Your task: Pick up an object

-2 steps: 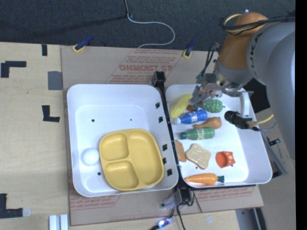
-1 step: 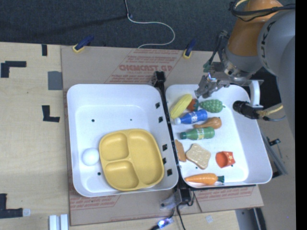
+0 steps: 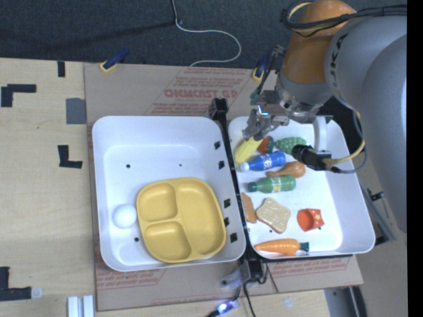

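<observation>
1. Over the right bin's (image 3: 330, 246) far-left corner, the hand (image 3: 259, 129) hangs just above the yellow corn (image 3: 246, 150).
2. Judgement: descend straight onto the corn, fingers straddling its width, clear of the bin wall and the blue bottle (image 3: 264, 162) touching it.
3. Hand state: cannot tell how far open; nothing visibly between the fingers.
4. Risk: crowding by the neighbouring toys may spoil the grip.

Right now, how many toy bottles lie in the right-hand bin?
2. The blue bottle lies near the bin's left wall, beside the yellow corn. The green bottle lies just below it, toward the middle. The arm covers the bin's upper part, so another may be hidden.
</observation>
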`<act>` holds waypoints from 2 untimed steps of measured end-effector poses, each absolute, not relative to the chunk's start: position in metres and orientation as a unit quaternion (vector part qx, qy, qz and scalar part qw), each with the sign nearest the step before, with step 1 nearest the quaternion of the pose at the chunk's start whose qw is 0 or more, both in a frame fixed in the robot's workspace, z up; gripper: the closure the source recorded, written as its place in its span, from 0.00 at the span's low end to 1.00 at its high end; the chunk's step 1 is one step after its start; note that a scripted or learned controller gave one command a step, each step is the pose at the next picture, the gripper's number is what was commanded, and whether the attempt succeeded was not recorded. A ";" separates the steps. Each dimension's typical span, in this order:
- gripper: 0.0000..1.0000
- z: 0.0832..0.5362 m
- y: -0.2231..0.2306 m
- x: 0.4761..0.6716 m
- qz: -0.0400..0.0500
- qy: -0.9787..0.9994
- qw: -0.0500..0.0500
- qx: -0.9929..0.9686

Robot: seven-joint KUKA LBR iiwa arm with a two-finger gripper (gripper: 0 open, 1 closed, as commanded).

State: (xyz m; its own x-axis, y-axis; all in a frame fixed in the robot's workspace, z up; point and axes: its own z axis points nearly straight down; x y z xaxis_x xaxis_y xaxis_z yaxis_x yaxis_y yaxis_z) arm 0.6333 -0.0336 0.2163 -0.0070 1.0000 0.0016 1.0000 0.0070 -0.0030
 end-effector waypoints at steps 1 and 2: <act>1.00 0.233 0.019 0.630 0.000 -0.710 0.001 -0.705; 1.00 0.214 0.019 0.631 0.002 -0.708 0.001 -0.706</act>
